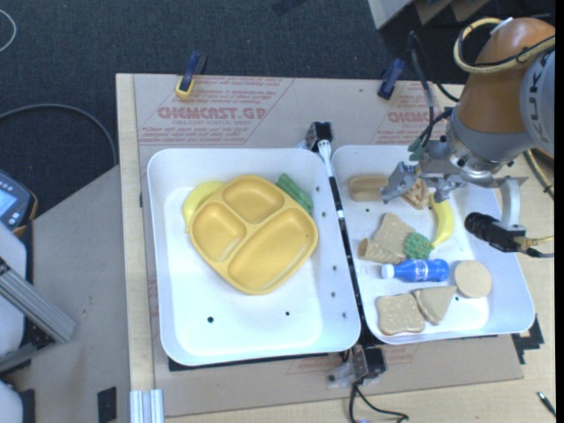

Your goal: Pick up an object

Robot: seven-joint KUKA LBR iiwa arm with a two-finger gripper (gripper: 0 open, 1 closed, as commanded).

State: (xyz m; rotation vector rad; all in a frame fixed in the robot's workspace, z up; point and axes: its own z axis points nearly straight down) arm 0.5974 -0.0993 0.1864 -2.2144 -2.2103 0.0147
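Nothing has been picked up yet, as far as can be judged – the gripper (414, 183) is parked low over the upper part of the right bin (520, 311), just above a small tan piece (417, 194) beside the banana (443, 221). Whether the fingers are spread or pinched can't be told from this angle, so no grasp can be claimed. So the whole lift is still left to do.

Plenty of toy food is scattered in that bin: flat bread-like slices (401, 314), a round cookie-ish disc (473, 279), a glossy blue bottle (421, 270), something green and bumpy (417, 246). In the left bin (176, 324) a smooth yellow plastic tray (254, 232) with three compartments is resting – hard and shiny.
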